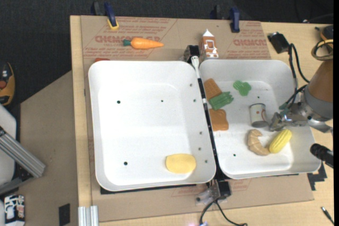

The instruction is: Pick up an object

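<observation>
My gripper is low in the right bin, near its right side, and the arm comes in from the right edge. It sits just right of a small metal can and just above a yellow corn cob. A tan croissant lies left of the corn. Further left in the same bin are a brown block, a green leafy piece, an orange piece and a small green piece. Nothing shows between the gripper's tips.
The left bin holds a yellow oval piece near its front edge. Behind the bins, on the cardboard, lie a carrot and a small carton. Cables run along the right bin's far right corner.
</observation>
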Available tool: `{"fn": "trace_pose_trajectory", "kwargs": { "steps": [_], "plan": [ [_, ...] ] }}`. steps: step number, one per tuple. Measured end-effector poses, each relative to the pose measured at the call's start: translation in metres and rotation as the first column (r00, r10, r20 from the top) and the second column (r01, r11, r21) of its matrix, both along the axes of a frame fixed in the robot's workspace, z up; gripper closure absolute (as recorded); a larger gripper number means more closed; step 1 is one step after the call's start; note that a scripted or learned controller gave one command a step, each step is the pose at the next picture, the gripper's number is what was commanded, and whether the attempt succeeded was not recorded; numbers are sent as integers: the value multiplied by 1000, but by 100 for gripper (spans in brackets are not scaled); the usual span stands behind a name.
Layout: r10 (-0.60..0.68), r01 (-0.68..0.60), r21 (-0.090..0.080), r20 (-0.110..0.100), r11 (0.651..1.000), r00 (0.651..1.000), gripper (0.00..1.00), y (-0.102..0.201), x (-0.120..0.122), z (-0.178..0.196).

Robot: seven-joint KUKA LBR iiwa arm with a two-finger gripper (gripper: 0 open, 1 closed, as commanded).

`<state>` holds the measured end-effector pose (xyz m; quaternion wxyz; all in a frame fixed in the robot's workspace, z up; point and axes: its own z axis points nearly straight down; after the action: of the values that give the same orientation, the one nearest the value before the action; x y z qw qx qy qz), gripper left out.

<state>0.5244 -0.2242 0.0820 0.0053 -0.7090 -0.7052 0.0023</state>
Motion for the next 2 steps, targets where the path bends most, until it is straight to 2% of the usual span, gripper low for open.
{"fn": "trace_pose_trajectory", "kwargs": {
  "steps": [1, 2],
  "plan": [
    [4, -4, -1, 5, 1000, 1000, 100, 13, -48, 2],
    [5, -5, -6, 12, 1000, 1000, 100, 0, -41, 3]
  ]
}}
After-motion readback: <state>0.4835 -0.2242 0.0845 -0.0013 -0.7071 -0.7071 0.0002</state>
